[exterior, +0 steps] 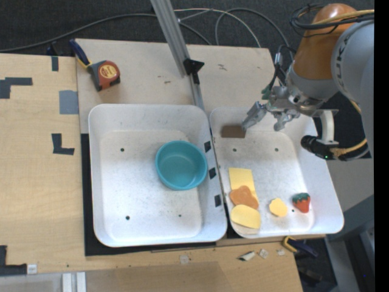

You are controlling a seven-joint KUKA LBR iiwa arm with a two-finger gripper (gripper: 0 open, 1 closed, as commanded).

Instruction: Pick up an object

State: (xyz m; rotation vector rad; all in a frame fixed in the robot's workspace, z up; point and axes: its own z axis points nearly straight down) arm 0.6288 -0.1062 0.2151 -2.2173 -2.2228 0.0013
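Two shallow white plastic bins sit side by side on a pale wooden bench, seen from above at a slant. The left bin [109, 163] has rounded corners and a speckled floor, and holds one item: a round teal bowl [180, 165], smooth and upright, a little right of the bin's centre.

The right bin [316, 181] holds several small pieces. A small brown rectangular block [232, 131] lies flat near its far left corner. Toward the near edge, a flat yellow square [240, 177] touches an orange rounded piece [244, 196], which overlaps a pale yellow oval [245, 216]. Just beside them lies a small yellow round piece [278, 208], and near that a red strawberry-shaped toy with a green top [301, 202].

The grey arm with its orange band reaches in from the right. Its gripper [265, 118] hangs over the far end of the right bin with its two metal fingers spread apart and nothing between them. The left finger's tip is just beside the brown block; whether they touch cannot be told.

On the bench beyond the left bin rests a tape measure [106, 73] with an orange face. A slanted metal bar [173, 32] crosses the bench top.
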